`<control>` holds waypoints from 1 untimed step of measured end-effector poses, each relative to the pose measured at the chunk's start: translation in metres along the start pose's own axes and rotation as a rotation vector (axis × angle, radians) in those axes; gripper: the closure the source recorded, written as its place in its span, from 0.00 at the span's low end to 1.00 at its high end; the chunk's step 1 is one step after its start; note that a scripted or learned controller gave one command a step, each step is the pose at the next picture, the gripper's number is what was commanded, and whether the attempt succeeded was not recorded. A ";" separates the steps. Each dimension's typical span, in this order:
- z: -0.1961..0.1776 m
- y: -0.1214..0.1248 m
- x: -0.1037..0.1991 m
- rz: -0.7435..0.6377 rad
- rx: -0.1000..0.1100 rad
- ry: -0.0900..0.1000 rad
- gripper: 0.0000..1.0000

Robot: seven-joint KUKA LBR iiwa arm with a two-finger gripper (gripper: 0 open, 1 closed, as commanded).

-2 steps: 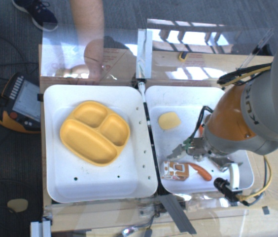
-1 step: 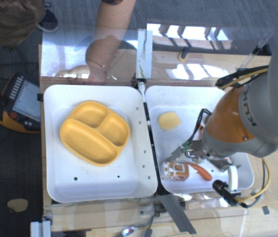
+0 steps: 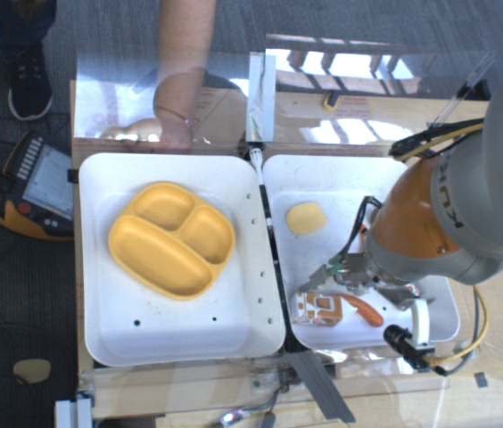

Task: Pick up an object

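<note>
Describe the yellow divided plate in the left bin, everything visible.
The yellow divided plate looks like moulded matte plastic, with rounded corners and three compartments: one long one along its lower-left side and two smaller ones on the upper-right. It lies flat and right side up, turned at a slant to the walls of the left bin, resting on the bin's floor about in the middle. All three compartments look bare. Nothing else touches it.

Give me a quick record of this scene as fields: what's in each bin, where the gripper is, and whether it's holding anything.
left bin: white shallow bin holding a yellow three-compartment plastic plate
right bin: white shallow bin holding a pale yellow round flat piece, a small orange-and-white packet and an orange carrot-shaped toy
gripper: gripper low over the right bin, just above the packet and carrot toy
held: nothing seen between its fingers
finger state: cannot tell
</note>
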State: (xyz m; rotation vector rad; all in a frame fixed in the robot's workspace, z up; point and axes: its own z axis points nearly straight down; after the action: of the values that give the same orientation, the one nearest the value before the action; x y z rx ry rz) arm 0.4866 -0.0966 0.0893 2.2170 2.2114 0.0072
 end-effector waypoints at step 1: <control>0.000 0.000 0.000 0.000 0.000 0.001 0.00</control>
State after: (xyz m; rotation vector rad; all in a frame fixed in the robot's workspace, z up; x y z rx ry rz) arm 0.4867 -0.0965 0.0893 2.2167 2.2119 0.0085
